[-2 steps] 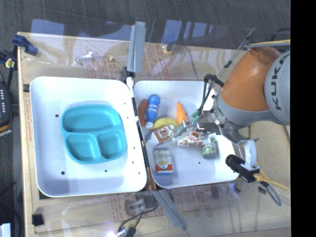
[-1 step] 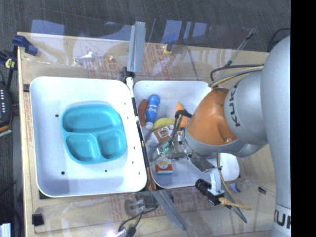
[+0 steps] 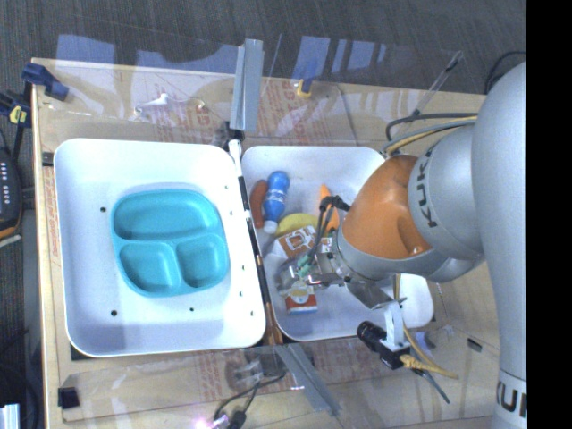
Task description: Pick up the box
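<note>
Box (image 3: 302, 302) sits in the right bin (image 3: 368, 155), near its front-left corner, small with a red-orange face, lying flat on the bin floor. A second printed carton (image 3: 298, 240) lies just beyond it, toward the middle; can't tell from here which one the task really means, but the front one is closest to my claw. My claw (image 3: 302, 273) is down inside the right bin, right over the gap between those two, just beside or touching the front box's far edge. How wide I'm open, whether I've got anything: can't tell, the wrist and clutter hide it. Nothing looks lifted; box looks seated on the floor.

Other stuff crowding: blue bottle (image 3: 275, 195) and a brownish-red item (image 3: 257, 202) at far left of the bin, yellow item (image 3: 297, 222) between them and the carton, orange item (image 3: 325, 193) farther back. Left bin (image 3: 80, 164) holds a teal divided tray (image 3: 170, 241), not involved.

Step, my read: final approach or grasp attempt, not lift. Next move calls for straddling the box cleanly, clear of the carton and bin wall, closing firmly, then raising straight up.
</note>
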Tool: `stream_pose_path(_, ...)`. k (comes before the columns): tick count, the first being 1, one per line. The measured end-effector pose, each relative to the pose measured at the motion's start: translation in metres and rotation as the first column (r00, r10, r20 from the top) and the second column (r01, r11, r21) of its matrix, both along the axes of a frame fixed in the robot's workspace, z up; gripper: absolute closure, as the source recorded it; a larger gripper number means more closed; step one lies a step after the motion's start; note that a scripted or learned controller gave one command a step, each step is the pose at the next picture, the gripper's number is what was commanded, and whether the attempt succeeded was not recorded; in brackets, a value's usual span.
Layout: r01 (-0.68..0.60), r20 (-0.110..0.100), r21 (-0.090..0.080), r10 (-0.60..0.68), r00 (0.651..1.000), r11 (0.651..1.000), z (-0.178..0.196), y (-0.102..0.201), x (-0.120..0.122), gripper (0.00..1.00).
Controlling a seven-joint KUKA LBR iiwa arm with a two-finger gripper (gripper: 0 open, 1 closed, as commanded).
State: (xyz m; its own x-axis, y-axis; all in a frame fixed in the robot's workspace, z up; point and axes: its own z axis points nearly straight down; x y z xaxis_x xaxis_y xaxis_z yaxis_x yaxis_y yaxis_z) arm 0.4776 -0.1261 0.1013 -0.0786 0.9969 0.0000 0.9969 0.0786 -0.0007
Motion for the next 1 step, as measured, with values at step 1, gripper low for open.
stream_pose_path(1,0.010,-0.002,0.001,-0.010,1.000,1.000,0.0880,0.0189,0.0670,1.00)
